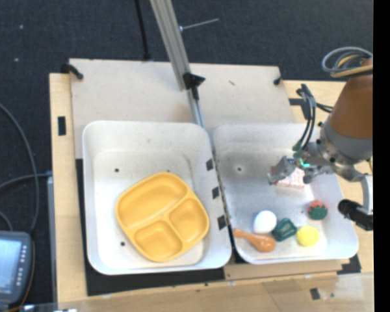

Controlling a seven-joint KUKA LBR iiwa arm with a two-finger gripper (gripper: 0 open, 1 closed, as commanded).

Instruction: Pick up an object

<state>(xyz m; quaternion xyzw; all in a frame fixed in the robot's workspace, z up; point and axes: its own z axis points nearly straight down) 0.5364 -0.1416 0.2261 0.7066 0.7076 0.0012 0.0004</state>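
Camera view: the gripper (287, 171) hangs low over the right bin (247, 148), and a small white-and-pink object (291, 183) lies just below it, touching or nearly touching the tips. Whether the fingers are spread, pressed together or pinching that piece, I cannot tell; the metal there is a blur against the pale bin floor.

The other candidates lie further toward the near rim from the fingers: a white ball (265, 221), a dark green block (285, 229), a yellow ball (307, 236), an orange spoon-shaped piece (255, 239), and a small red-and-green object (318, 210) off to the arm's side. The left bin (104, 148) holds a yellow divided tray (162, 216), well apart from the fingers.

The main risk, as I judge it, is a miss on the white-and-pink object: it looks flat and low, so the tips could close above it or push it along the floor. A slanted grip could also let it slide out on the lift.

Hard to read: the object's true shape, its contact with the tips, and the arm's wrist, which is cut off at the right.
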